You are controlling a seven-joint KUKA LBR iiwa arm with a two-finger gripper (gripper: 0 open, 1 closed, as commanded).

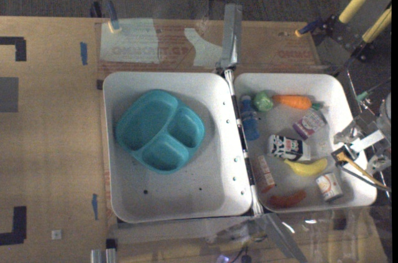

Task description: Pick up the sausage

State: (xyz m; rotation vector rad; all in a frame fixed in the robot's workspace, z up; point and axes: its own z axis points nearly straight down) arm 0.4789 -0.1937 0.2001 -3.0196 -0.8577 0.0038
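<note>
A: Two shallow white bins side by side on the bench. The left white bin (118, 193) holds one thing, a teal plastic plate with three compartments (160, 130), sitting a little above the middle.

B: And the right white bin (339, 91) is the crowded one. Along the top there is a green rounded piece (263, 101) next to an orange carrot (292, 102), with a blue bottle (249, 119) lying against the left wall.

A: In the middle, a small purple and white carton (309, 124), then a black and white cow-patterned carton (286, 147), and just below it a yellow banana (306, 166).

B: The reddish-brown sausage (287, 198)?

A: Down at the near wall of the right bin, lying flat, below the banana. A brown rectangular packet (265, 172) lies up and left of it, a small white can (329, 186) to its right (nothing is touching the sausage from above).

B: And the tool?

A: The metal two-finger gripper (356, 147) sits at the right bin's right rim, well apart from the sausage. Whether it is spread or closed, I cannot tell from here.
</note>
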